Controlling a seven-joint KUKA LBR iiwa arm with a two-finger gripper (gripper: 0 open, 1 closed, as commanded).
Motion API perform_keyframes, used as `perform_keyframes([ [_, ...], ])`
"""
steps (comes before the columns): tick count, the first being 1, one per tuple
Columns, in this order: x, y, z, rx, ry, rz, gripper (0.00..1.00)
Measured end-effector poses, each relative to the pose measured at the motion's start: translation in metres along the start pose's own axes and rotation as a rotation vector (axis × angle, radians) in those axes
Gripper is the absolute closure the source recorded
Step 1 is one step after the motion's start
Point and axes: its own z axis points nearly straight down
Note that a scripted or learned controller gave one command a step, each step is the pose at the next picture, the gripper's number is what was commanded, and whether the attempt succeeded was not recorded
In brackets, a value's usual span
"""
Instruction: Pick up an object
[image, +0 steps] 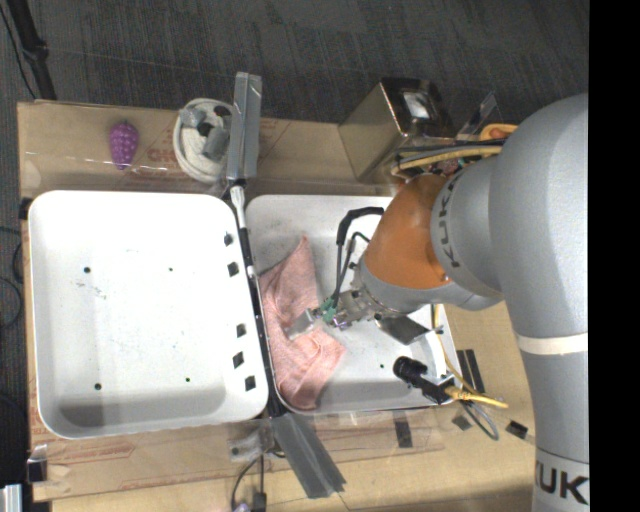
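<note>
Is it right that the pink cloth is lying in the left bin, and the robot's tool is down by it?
Not quite. The pink cloth lies in the right bin, against its left wall, not the left bin. The rest holds: the tool is down by the cloth's edge. The camera view shows this.

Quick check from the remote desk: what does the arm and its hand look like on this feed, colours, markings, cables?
The arm is bulky, rounded and light grey, with a glossy orange band above the wrist and dark KUKA lettering low on its body. A thin black cable loops beside the wrist. The hand is small, metallic grey, over the right bin.
</note>
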Motion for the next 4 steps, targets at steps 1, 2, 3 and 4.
perform_keyframes([
  [1, -0.005, 0.065, -0.001, -0.003, -0.001, -0.037, 0.00],
  [2, 0.002, 0.017, 0.000, 0.000, 0.000, -0.035, 0.00],
  [3, 0.011, -0.048, 0.000, -0.001, 0.000, -0.058, 0.00],
  [4, -0.004, 0.026, -0.001, -0.003, -0.001, -0.168, 0.00],
])
